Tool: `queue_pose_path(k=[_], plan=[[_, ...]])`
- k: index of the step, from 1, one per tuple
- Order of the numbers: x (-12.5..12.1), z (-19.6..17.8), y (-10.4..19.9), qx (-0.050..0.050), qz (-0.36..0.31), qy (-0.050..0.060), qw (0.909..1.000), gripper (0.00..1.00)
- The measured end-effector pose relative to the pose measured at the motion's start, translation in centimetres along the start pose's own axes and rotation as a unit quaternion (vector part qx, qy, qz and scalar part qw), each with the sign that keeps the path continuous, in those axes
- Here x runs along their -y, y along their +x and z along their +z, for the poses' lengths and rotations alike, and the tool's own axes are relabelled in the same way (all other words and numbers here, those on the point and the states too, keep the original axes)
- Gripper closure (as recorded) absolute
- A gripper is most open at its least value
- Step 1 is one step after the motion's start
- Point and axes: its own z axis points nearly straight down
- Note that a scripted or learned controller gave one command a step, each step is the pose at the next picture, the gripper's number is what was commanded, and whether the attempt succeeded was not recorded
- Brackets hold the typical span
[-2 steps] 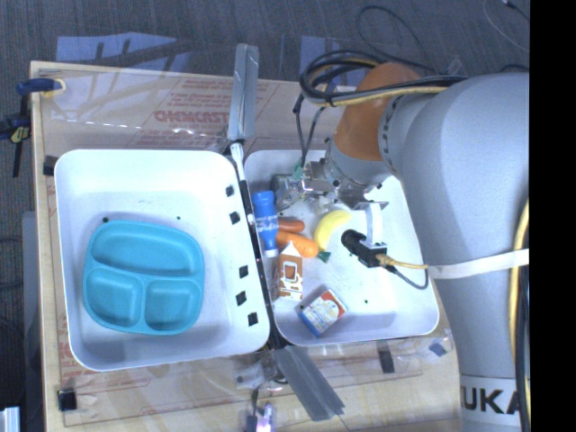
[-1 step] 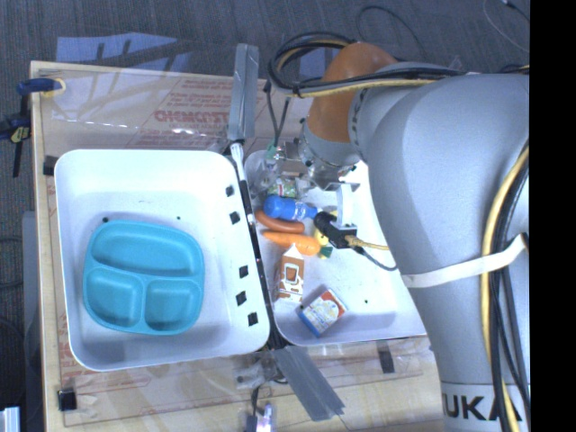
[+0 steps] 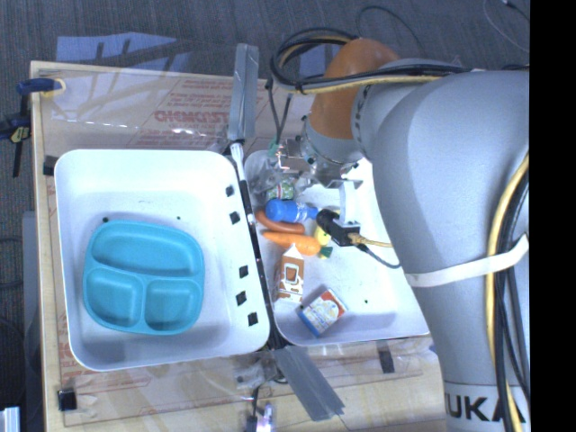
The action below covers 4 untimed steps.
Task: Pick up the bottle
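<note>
Wooden bench carries two white bins. The bottle, clear with a green label, lies at the far end of the right bin, just under the gripper. A blue toy and a carrot lie beside it. A blue tray sits in the left bin.
</note>
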Motion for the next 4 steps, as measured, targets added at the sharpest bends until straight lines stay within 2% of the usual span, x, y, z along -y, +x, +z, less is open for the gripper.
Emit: queue_pose_path(k=[1,2,3,4], plan=[[5.6,-8.8,5.1,-0.004,-0.002,0.004,1.0,1.0],[16.2,-4.6,-2.5,-0.004,0.021,0.006,0.9998,1.0],[17.6,-16.4,-4.2,-0.004,-0.201,0.001,0.9796,1.0],[16.3,-23.0,-3.9,-0.003,-0.338,0.0,0.941,1.0]])
